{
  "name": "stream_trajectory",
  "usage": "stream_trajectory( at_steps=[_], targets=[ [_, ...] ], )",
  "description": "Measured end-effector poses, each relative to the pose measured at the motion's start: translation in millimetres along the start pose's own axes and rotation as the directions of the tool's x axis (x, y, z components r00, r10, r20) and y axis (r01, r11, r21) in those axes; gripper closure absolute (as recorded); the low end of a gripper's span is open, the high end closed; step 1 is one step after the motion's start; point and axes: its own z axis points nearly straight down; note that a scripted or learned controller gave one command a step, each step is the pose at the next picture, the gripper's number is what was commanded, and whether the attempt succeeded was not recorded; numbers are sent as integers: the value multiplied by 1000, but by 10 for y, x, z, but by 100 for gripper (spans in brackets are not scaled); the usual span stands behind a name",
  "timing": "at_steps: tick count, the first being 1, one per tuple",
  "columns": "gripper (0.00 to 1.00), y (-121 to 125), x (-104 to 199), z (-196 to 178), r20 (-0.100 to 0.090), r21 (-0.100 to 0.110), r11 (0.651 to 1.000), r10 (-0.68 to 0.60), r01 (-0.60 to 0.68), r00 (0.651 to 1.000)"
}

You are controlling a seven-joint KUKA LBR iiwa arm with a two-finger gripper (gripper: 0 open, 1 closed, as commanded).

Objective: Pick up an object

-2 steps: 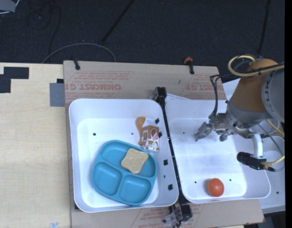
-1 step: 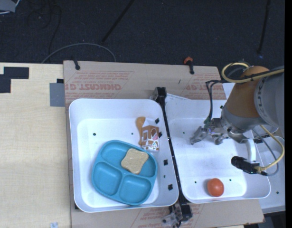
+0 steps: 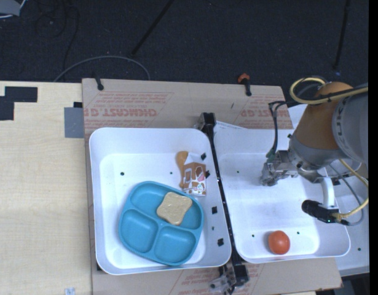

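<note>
Camera view: blue tray (image 3: pixel 139 237) holds bread (image 3: pixel 174 208); tomato (image 3: pixel 278 243) near pincer (image 3: pixel 272 174).

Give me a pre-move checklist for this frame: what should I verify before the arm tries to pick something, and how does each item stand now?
1. Target in reach bin: ok. A tomato lies in the right bin, near its front edge.
2. Tomato free of neighbours: ok, nothing touches it.
3. Claw over the target: not ok. It sits toward the back of the right bin, well away from the tomato.
4. Claw opening: cannot tell.
5. Anything held: cannot tell.
6. Other candidates: ok but across the divider. Toast lies on the blue plate; a carton lies beside it in the left bin.
</note>
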Motion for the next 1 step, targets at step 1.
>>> stream_trajectory(
  at_steps=[1],
  targets=[
    [100,77,66,-540,1,-5,1000,-5,5,1000]
  ],
)
